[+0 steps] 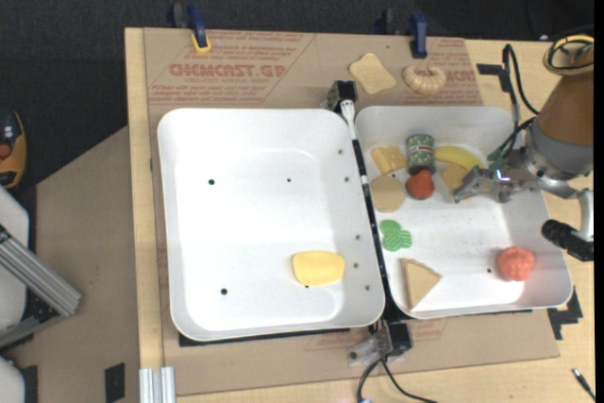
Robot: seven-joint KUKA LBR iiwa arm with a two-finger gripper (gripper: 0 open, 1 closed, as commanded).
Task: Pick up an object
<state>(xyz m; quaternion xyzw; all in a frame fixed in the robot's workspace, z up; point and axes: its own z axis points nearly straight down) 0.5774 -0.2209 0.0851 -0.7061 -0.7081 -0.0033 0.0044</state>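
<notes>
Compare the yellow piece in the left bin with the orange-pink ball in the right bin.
The yellow piece is a flattish, oblong lump; the orange-pink ball is round and looks smaller. The yellow piece lies alone in the left bin; the ball shares the right bin with several items. Both sit near their bins' front edges.

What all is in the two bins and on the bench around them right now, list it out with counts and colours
yellow lump: 1, left bin, near front
green can: 1, right bin, back
banana: 1, yellow, beside can
red ball: 1, below can
tan pieces: 2, right bin's left side
green leafy item: 1, right bin
tan wedge: 1, front
pink-red ball: 1, front right
toast-like piece: 1, tan, bench behind bins
cream ring: 1, bench
blue clamps: 2, bench's back edge
pincer: 1, grey, over right bin
</notes>
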